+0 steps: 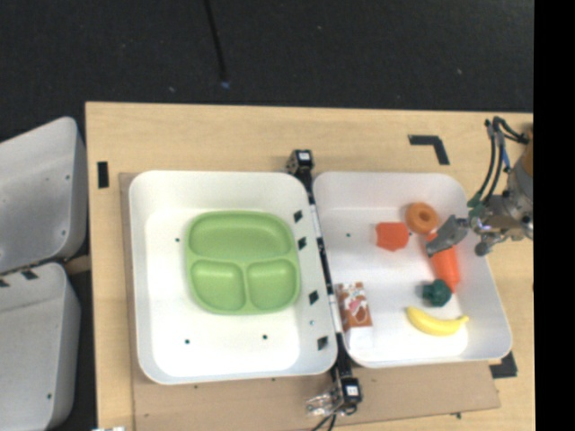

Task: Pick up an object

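Two shallow white bins sit side by side on the wooden surface. The left bin holds one thing — a green divided plate with three compartments, lying flat near the bin's middle.

The right bin holds the loose objects. An orange ring, doughnut-shaped, lies toward 1 o'clock of the bin's middle, and a red-orange block is just beside it at its 8 o'clock. An orange carrot-like piece lies at about 3 o'clock, with a small dark green object touching or nearly touching its lower end. A yellow banana lies at 5 o'clock, just below the green object. A small printed packet in red and white rests at 8 o'clock, against the bin's left wall.

The claw reaches in over the right bin's 3 o'clock rim, its grey finger angled down toward the upper end of the carrot-like piece, close beside the ring. Whether the fingers are apart or together cannot be told — the second finger is hard to separate from the wrist hardware and cables. Nothing is visibly between the fingers. The arm is cut off at the right edge. The packet's print is too small to read, and the green object's form is unclear.
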Available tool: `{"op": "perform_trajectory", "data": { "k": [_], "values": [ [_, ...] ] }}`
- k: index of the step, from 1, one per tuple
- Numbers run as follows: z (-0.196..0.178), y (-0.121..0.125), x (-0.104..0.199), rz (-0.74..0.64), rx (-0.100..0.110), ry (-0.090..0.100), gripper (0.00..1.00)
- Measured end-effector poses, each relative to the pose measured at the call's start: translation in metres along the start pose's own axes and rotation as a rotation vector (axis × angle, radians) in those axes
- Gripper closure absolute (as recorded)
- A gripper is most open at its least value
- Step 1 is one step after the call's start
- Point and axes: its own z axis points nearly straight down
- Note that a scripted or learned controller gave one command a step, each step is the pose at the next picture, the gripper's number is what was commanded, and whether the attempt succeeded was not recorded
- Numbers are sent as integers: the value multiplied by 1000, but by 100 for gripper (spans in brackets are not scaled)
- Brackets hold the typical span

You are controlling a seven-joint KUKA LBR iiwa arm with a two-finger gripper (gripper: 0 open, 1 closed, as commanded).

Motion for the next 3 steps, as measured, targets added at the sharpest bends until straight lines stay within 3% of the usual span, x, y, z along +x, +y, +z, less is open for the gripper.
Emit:
{"op": "perform_trajectory", "data": {
  "k": [1, 3],
  "values": [
    [-6, 2, 0, -3, -11, -3, 0],
    [116, 5, 12, 0, -6, -2, 0]
  ]
}}
